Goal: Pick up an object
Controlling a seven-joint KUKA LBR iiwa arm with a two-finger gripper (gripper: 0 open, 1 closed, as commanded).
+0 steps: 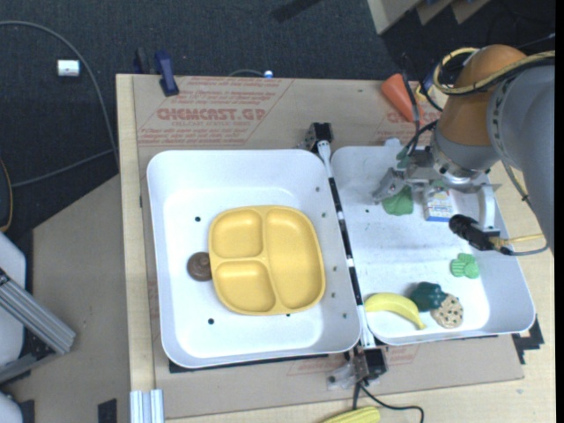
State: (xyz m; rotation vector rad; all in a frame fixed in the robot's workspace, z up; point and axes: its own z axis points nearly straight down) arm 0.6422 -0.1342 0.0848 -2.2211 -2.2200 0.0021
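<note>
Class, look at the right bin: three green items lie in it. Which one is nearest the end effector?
The light green piece at the bin's far end, directly beside the end effector. The pale green one and the dark green one lie nearer the camera.

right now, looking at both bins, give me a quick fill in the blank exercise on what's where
1. The yellow divided tray lies in the ____ bin.
2. The banana lies in the ____ bin.
3. The brown disc touches the tray's ____ edge.
4. The claw hovers over a ____ object in the right bin.

Missing words: left; right; left; green
</note>
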